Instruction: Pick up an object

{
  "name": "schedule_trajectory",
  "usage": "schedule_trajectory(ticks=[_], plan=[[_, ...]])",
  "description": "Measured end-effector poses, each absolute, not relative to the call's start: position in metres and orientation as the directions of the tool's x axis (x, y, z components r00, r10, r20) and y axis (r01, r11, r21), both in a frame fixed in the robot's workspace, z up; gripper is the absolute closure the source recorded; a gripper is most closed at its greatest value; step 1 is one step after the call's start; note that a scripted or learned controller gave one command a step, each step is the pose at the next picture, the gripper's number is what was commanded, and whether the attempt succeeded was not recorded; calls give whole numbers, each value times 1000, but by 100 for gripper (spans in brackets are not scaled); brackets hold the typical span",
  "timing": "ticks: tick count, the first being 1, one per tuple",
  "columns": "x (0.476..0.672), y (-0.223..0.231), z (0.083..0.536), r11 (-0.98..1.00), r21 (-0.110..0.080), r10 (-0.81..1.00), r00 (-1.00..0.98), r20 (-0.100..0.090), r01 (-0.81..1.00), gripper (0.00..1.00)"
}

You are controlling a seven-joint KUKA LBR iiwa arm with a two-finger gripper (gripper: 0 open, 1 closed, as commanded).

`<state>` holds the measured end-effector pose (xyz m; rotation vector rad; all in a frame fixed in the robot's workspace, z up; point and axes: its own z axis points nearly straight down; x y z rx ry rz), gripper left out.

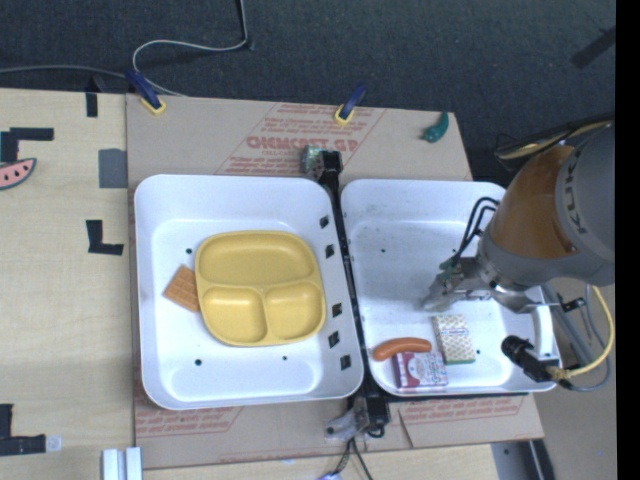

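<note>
In the right bin (400, 218), near its front, lie an orange-red sausage (401, 348), a small checkered pale packet (455, 338) and a red and white card (418, 370). My gripper (443, 290) hangs low over the right bin, just behind the checkered packet, with the grey arm and its orange band (530, 218) coming in from the right. The left bin (170, 268) holds a yellow divided plate (260, 286) with a tan cracker-like piece (183, 288) tucked under its left edge.
Both bins rest on a cardboard sheet (290, 138) held by yellow clips at the back. A black cable (200, 43) runs across the dark floor behind. A small teal object (436, 126) lies at the cardboard's back right corner.
</note>
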<state>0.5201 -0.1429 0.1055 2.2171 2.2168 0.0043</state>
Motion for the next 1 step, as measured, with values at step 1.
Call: schedule_trajectory(ticks=[1], plan=[[520, -142, 115, 0, 5, 1000, 0, -1, 1000, 100]])
